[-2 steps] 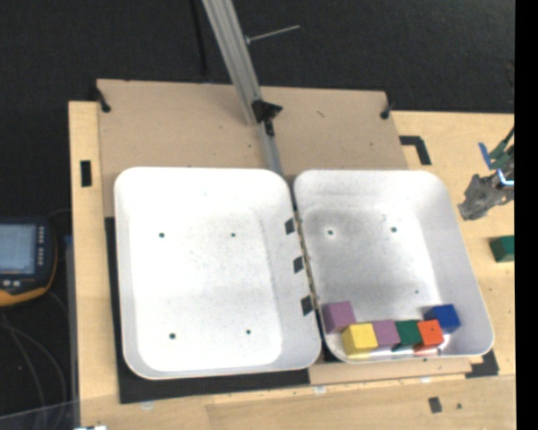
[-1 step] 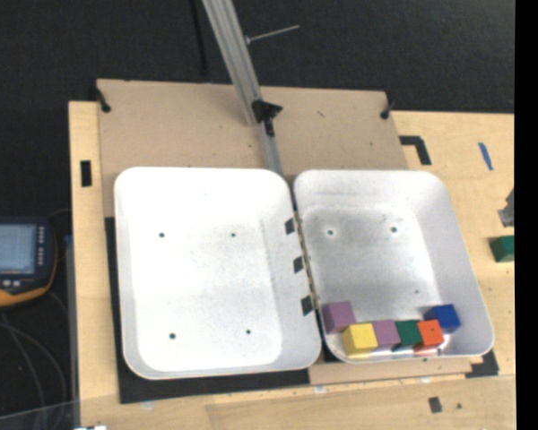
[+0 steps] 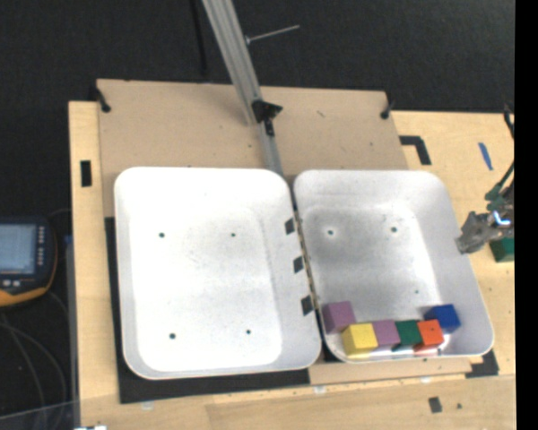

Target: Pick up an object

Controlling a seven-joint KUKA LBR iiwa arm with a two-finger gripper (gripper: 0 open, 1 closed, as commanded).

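Note:
Several small blocks sit bunched along the near edge of the right bin (image 3: 377, 204). A purple block (image 3: 339, 314) is on the left of the group and a yellow block (image 3: 360, 337) lies just in front of it. To their right come a mauve block (image 3: 386, 332), a green block (image 3: 406, 332) and an orange block (image 3: 429, 333) in a row. A blue block (image 3: 442, 316) stands behind the orange one, near the bin's right wall. All rest on the bin floor with nothing touching them.
The left bin (image 3: 206, 267) adjoins the right one. A slanted metal rail (image 3: 238, 61) runs from the top down to the seam between the bins. A handheld screen unit (image 3: 13, 258) lies off the bench at left. A small grey and green fitting (image 3: 486, 231) sits beside the right bin.

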